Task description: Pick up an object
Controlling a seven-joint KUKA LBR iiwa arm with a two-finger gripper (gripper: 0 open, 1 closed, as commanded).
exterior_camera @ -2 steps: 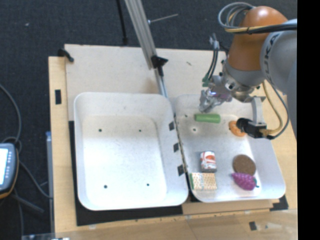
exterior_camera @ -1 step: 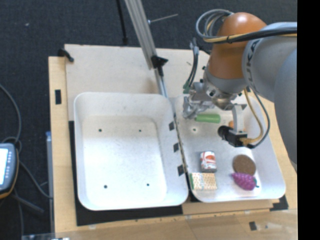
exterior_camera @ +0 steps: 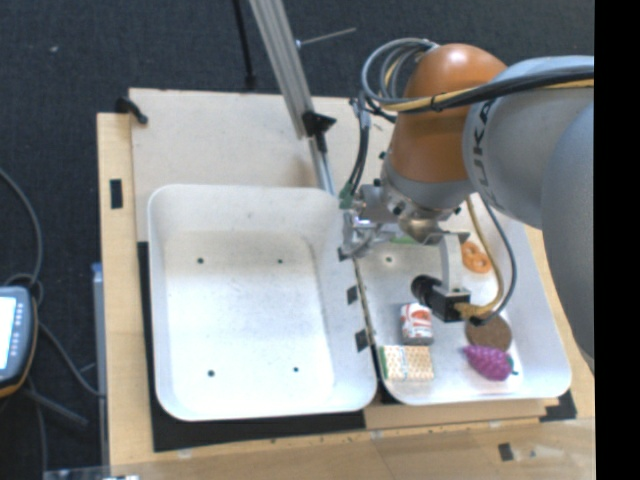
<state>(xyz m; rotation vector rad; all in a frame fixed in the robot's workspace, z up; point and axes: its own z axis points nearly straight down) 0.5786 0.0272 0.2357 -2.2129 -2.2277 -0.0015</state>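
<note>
My gripper [exterior_camera: 358,236] hangs over the far left corner of the right bin [exterior_camera: 545,353], close to the divider between the two bins. Nothing shows between its tips. In the right bin lie a small red and white can [exterior_camera: 417,322], a patterned green and white box [exterior_camera: 408,364], a purple bunch of grapes [exterior_camera: 490,362], a brown round thing [exterior_camera: 491,332] and an orange piece [exterior_camera: 476,259]. All of them lie nearer the front and right than the gripper, apart from it. The arm's orange band and grey body cover the bin's far part.
The left bin [exterior_camera: 240,298] is a bare white tray beside the gripper. A slanted metal rail [exterior_camera: 285,63] rises behind the bins, its foot close to the gripper. A small screen device [exterior_camera: 12,333] sits at the far left off the bench.
</note>
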